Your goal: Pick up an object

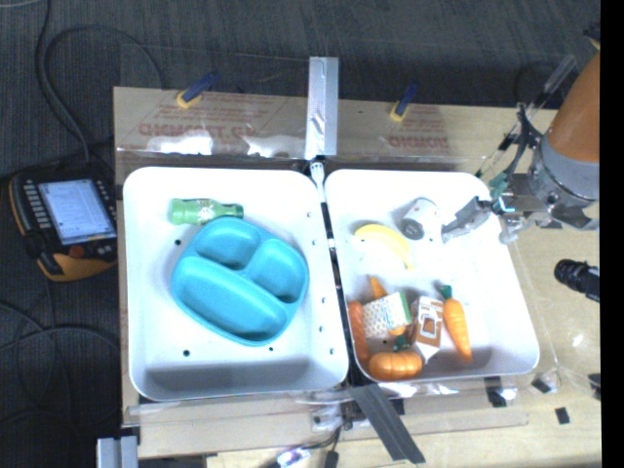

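Arm (pixel 575 125) cut off at three o'clock; gripper (pixel 485 214) fingers too small to judge; small carton (pixel 429 322) print unreadable.

Red print on the cardboard sheet (pixel 292 125) seems mirrored; nothing legible.

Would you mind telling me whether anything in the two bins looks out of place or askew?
Nothing looks damaged or spilled. The green bottle lies on its side beside the blue tray in the left bin; the toy food in the right bin is heaped loosely.
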`<state>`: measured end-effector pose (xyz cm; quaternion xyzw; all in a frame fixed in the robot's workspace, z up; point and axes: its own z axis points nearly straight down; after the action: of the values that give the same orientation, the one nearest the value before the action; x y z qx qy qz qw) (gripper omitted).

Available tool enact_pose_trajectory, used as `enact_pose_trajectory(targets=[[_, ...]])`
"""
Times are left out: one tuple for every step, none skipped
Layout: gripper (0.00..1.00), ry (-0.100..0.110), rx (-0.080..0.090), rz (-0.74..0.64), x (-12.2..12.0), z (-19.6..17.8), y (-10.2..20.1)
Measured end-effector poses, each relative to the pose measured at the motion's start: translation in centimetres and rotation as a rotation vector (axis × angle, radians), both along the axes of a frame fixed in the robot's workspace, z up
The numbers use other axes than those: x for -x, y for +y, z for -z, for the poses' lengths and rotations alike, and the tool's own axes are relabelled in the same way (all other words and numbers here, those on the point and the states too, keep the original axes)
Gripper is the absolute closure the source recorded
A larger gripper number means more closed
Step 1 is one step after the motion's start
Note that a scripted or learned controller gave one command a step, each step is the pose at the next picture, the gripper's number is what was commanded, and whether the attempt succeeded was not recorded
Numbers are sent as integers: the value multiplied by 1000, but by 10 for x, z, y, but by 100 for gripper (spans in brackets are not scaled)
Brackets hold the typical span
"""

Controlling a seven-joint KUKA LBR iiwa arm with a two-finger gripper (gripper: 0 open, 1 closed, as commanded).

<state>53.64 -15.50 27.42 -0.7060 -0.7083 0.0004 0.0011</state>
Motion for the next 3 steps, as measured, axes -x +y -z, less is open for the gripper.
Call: enact_pose_trajectory(targets=[[0, 1, -1, -45, 53, 103, -16], [0, -36, 8, -195, 40, 159, -54], [0, -47, -1, 355, 38, 165, -34]])
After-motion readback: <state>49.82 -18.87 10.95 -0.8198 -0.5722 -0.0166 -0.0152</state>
